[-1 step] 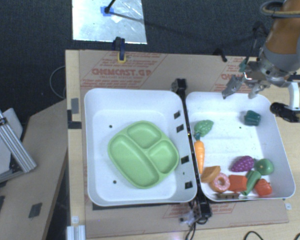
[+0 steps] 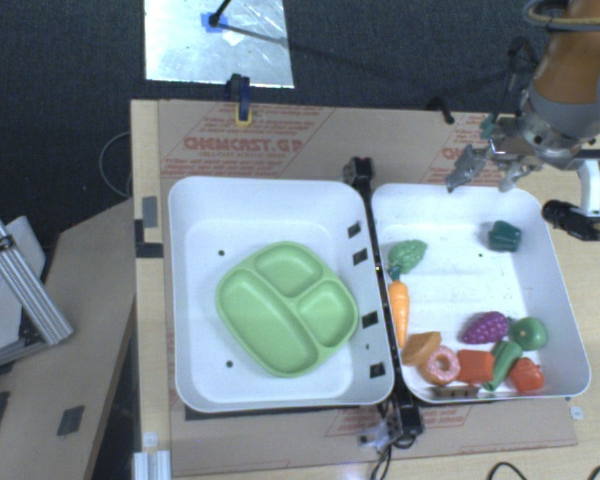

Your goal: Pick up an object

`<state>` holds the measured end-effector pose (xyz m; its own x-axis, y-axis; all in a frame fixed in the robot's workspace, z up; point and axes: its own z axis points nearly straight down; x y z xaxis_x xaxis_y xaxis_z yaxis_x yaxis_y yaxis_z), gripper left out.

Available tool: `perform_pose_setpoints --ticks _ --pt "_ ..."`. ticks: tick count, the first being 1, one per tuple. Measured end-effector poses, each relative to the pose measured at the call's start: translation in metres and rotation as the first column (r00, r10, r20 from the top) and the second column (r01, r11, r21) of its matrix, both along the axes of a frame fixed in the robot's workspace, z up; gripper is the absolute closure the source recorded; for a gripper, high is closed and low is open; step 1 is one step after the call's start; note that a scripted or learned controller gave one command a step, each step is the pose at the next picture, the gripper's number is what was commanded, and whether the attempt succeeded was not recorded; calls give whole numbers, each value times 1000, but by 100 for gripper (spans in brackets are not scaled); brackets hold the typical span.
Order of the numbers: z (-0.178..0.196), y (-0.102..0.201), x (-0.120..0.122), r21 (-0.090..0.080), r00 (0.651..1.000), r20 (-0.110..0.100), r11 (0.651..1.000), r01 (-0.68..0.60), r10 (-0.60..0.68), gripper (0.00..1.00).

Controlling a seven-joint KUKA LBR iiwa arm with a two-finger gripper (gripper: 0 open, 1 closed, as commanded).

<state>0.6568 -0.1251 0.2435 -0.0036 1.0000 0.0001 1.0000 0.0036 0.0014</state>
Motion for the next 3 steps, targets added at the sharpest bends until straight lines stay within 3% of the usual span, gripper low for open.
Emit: perform_pose_setpoints --ticks 3 --pt "-161 -8 -5 0 1000 -3 1000 2 -2 0"
